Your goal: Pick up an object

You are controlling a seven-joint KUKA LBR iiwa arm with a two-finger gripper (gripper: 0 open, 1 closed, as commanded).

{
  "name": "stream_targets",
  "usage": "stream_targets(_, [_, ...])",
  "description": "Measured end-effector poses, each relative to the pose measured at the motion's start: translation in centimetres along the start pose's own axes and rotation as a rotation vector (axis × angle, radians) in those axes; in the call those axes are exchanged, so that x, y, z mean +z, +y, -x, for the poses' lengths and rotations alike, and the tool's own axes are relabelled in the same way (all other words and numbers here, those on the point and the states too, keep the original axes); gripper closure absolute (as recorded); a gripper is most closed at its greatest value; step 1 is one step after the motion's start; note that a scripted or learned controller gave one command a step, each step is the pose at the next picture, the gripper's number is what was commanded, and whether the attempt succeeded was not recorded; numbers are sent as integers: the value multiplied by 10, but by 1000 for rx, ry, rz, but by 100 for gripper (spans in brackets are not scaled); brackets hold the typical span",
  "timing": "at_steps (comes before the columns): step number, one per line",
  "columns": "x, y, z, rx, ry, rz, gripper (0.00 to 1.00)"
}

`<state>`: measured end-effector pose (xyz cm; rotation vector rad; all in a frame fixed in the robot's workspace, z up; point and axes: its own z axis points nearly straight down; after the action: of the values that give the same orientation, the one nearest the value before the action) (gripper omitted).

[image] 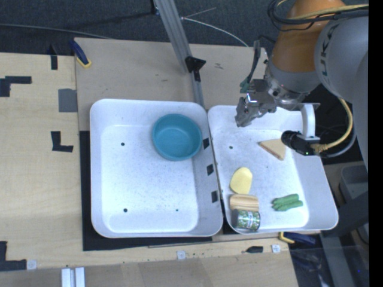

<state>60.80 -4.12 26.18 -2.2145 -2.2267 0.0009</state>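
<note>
My gripper (244,119) hangs over the back left part of the right bin (317,211), with nothing seen between its fingers. In that bin lie a tan wedge (273,148) to the gripper's right and nearer, a yellow rounded piece (242,180), a tan block (244,202), a green can (246,220) at the front rim, and a green pod (286,202). A blue bowl (176,137) sits at the back of the left bin (114,178).
A slanted metal pole (176,28) runs from the top down to the gap between the bins. The arm's orange band (305,31) and grey body fill the upper right. A black camera unit (297,142) juts over the right bin's right side.
</note>
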Motion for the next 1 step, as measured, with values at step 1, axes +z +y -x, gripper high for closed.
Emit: stream_targets(1, [1, 11, -56, -1, 0, 0, 100])
